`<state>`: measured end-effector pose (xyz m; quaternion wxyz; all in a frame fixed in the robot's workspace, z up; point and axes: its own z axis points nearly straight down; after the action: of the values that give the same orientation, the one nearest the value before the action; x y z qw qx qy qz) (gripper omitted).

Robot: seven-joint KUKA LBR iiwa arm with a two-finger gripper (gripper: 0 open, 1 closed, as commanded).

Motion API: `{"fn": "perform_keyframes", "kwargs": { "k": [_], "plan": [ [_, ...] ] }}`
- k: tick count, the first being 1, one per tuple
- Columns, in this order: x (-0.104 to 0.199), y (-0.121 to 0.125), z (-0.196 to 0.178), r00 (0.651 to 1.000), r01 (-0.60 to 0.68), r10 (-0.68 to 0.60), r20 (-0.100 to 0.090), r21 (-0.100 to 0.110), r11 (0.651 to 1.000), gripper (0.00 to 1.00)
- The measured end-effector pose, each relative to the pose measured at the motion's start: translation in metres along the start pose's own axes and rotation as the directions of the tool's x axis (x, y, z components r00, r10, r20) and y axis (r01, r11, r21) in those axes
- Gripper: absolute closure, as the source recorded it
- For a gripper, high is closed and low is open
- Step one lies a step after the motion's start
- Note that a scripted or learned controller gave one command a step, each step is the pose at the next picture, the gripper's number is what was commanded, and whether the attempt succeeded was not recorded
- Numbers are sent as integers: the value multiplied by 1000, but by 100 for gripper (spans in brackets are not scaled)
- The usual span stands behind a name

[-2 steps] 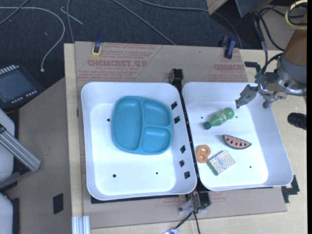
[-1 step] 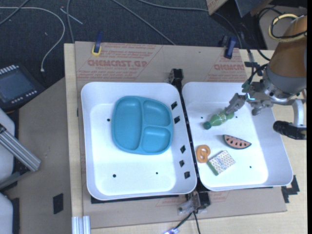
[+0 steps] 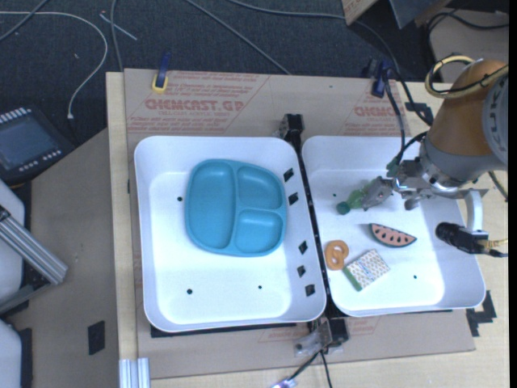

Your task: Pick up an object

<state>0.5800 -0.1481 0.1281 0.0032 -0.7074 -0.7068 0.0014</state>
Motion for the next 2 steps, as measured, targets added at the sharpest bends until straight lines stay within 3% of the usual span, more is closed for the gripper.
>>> {"fn": "perform_keyframes", "kwargs": {
  "k": [1,2],
  "plan": [
    [1,0,46,1000,1,-1,0,-1,1000,0],
    [0,1,32,1000,1,-1,1,-7,1000,100]
  ]
}}
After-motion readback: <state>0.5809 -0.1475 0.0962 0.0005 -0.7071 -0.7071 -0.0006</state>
